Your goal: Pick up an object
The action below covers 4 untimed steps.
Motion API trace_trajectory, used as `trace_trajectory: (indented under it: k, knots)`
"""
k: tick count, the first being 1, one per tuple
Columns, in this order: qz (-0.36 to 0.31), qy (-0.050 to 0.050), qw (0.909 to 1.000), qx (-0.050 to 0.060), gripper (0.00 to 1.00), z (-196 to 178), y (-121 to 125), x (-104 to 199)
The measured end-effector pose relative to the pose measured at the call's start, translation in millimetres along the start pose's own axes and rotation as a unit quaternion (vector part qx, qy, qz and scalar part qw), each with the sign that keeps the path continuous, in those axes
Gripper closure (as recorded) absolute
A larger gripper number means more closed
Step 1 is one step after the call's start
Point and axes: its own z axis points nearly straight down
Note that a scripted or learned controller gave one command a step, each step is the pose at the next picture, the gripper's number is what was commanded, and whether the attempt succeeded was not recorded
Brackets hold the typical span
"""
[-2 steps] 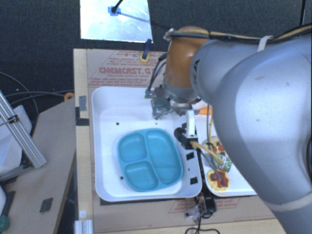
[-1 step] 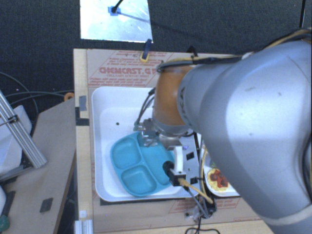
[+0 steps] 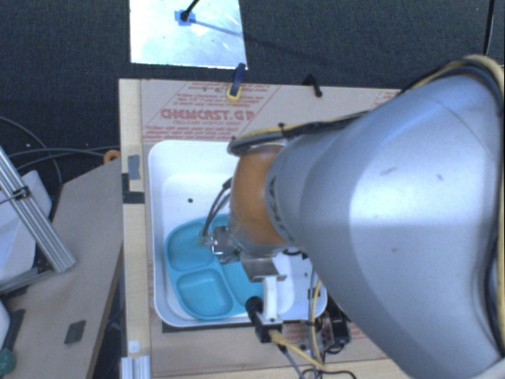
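The divided blue tray [image 3: 197, 287] lies toward the white bin's [image 3: 170, 172] 7 o'clock corner. The gripper [image 3: 225, 247] sits at the tray's 2 o'clock rim; whether it is open or closed cannot be told. Closing there could slip off the thin rim or tip the tray.

And here's the object: a light blue plastic tray [image 3: 186, 249] with moulded compartments, lying flat and open side up on the floor of the shallow white bin [image 3: 180, 181]. It sits in the bin's near left corner, close against the left wall. Two scooped sections show; its right side is hidden.
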Motion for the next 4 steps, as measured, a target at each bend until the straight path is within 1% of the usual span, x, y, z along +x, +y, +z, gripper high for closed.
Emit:
trace_trajectory:
  k: [1, 2, 3, 4]
  knots:
    - [-0.003, 0.002, 0.9999, 0.015, 1.00, -9.7, 117.5, -9.9]
    - [-0.001, 0.003, 0.9999, 0.011, 1.00, 4.8, 67.7, -36.5]
    - [-0.006, 0.007, 0.9999, 0.009, 1.00, -145.2, 31.3, 5.5]
    - [-0.005, 0.003, 0.9999, 0.015, 1.00, -167.3, -3.0, 13.0]
